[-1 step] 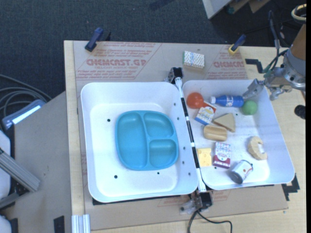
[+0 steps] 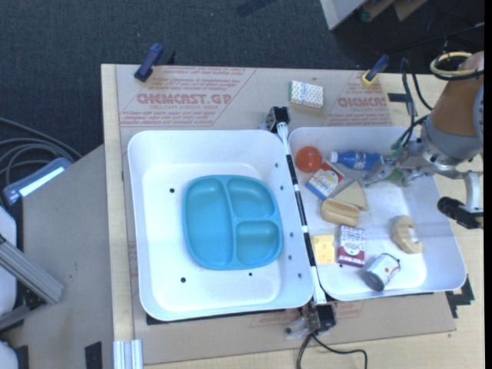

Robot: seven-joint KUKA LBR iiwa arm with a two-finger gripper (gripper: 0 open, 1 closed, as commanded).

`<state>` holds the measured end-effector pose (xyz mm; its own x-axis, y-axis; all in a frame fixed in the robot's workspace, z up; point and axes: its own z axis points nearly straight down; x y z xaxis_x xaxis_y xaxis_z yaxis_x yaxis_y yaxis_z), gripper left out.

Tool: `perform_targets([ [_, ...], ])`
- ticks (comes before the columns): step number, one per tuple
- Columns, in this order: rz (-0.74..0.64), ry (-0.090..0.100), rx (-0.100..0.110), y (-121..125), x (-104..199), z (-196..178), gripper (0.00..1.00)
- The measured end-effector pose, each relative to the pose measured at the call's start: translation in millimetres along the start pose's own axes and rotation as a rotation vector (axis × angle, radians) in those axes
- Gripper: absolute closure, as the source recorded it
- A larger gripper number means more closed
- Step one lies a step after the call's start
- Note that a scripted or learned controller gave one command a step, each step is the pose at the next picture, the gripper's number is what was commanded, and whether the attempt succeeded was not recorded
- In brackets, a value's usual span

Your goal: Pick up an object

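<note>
While claw grip cannot be told, blue bottle lies just left, long axis crosswise.

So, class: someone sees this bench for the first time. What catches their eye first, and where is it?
Most likely the blue divided plate, alone in the middle of the left bin. Next comes the clutter in the right bin: a red ball near its top left corner, a blue bottle beside it, and a can at the front. The grey arm reaches in from the right.
</note>
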<state>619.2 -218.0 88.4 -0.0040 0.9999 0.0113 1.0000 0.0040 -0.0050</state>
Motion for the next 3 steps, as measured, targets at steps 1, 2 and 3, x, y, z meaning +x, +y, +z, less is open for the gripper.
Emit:
perform_targets([
  [1,0.003,-0.008,0.024,40,39,9,0.00],
  [2,0.003,-0.010,-0.004,-3,84,5,0.00],
  [3,0.004,-0.010,-0.003,-54,117,6,0.00],
])
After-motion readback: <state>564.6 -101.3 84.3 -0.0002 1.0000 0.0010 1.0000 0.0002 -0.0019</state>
